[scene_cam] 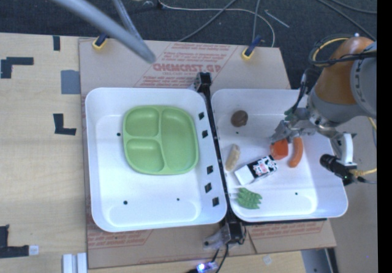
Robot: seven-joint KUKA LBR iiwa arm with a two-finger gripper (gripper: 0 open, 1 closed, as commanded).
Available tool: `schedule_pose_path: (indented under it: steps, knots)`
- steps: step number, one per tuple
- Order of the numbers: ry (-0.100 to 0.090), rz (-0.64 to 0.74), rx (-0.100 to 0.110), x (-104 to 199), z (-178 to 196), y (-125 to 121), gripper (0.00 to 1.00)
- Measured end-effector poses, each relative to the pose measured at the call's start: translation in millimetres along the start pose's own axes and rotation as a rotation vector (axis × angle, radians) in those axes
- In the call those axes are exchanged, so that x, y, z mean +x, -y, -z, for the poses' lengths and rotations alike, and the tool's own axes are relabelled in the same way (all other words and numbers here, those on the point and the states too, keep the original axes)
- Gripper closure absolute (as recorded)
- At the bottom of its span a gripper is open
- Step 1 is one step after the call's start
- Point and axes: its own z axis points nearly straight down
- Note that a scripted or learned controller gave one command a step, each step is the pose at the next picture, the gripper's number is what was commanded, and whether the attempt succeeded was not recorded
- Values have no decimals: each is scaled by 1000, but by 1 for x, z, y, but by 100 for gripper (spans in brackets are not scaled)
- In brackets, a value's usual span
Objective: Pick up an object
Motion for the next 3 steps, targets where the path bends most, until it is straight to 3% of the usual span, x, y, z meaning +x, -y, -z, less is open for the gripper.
schedule_pose_path:
  steps: [2,3]
  knots:
    - [1,-3,-5,-6,95,15,100]
    - [0,-1,-3,-5,121,15,100]
